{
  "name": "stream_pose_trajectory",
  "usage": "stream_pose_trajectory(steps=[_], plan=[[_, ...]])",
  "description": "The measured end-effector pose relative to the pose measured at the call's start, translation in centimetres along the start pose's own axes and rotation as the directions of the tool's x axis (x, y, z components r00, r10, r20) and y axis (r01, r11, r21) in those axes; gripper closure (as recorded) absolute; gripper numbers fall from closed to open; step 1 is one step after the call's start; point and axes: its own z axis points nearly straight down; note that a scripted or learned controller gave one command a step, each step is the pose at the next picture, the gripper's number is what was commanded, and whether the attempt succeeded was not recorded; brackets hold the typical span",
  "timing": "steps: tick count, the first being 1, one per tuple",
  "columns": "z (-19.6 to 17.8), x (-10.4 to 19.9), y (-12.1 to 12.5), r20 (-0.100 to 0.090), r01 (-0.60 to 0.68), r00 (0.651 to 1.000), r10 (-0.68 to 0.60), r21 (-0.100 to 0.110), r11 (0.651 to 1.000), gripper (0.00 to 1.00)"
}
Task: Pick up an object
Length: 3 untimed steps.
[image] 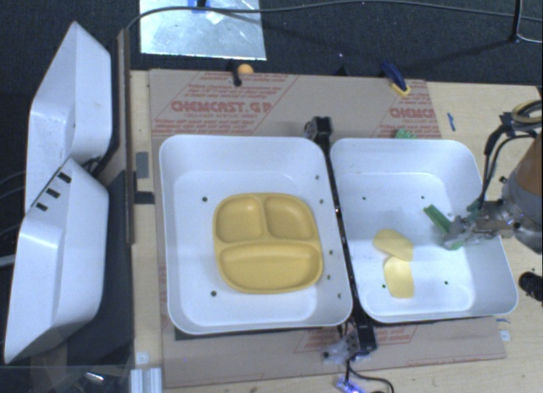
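In the right bin (pixel 424 162), a small green object (pixel 436 216) lies near the right wall. My gripper (pixel 462 232) reaches in from the right and sits low over the green object's right end, touching or covering it. A bit of green also shows just below the gripper. Two flat yellow pieces lie left of the gripper, an upper yellow piece (pixel 394 244) and a lower yellow piece (pixel 399 277). They touch each other and are apart from the gripper.
The left bin (pixel 191 171) holds a yellow divided plate (pixel 267 242). A black clamp (pixel 319 127) sits where the two bins meet at the back. Cables loop by the arm (pixel 526 204) at the right. White housings (pixel 64 188) stand to the left of the bench.
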Motion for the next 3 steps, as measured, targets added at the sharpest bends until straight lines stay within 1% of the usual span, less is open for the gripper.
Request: stream_pose_trajectory(steps=[1,2,3], plan=[[-6.3,-0.1,-0.1,0.000,0.001,1.000,-0.001,-0.001,1.000,1.00],[-7.2,-0.1,-0.1,-0.001,0.001,1.000,-0.001,0.004,1.000,1.00],[-6.4,5.8,0.0,-0.003,0.005,1.000,-0.005,0.005,1.000,1.00]])
